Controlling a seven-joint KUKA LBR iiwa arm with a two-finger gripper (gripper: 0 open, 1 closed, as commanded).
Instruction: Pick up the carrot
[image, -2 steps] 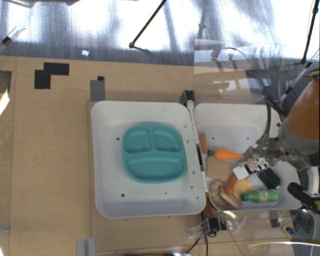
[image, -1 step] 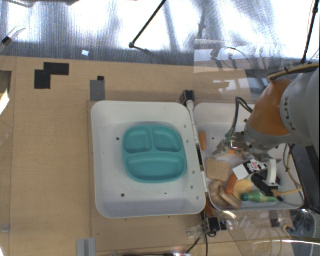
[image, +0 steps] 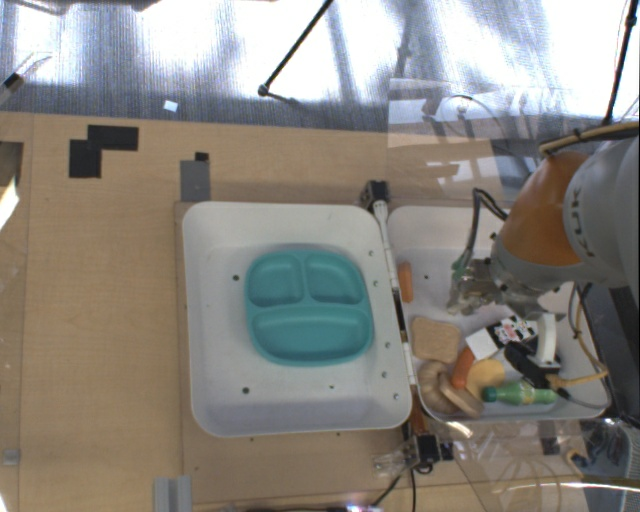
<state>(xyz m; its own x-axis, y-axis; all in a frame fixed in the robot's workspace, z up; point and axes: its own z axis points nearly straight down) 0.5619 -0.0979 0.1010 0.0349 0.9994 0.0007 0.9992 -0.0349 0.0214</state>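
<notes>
— Where to look for the carrot (image: 405, 280)?

— Just right of the middle of the frame. Inside the right bin (image: 428, 228), lying flat, close against its left wall. Long, pale orange. Probably the carrot, though hard to be sure.

— Why not sure?

— Another orange-red piece (image: 461, 368) lower down, squeezed between the bread slice (image: 435, 338) and a yellow piece (image: 488, 372). Could be mixed up with it. Also a green bottle (image: 520, 395) at the bottom of that bin.

— And the gripper (image: 470, 290)?

— Hanging over the right bin, right of the carrot and near it, not touching. Nothing seen in it. Open or closed? Cannot tell from up here.

— So which step?

— Looks like the reach. No grab yet.

— What to do next?

— Slide left, toward the bin's wall. Stop right over the carrot. Turn to pinch across the thin way, not the long way. Then go down slowly.

— Anything tricky?

— Very little room beside that wall. Easy to bump it or miss.

— And the left bin (image: 215, 400)?

— Just a teal plate (image: 310, 305). Nothing to do there.
</notes>
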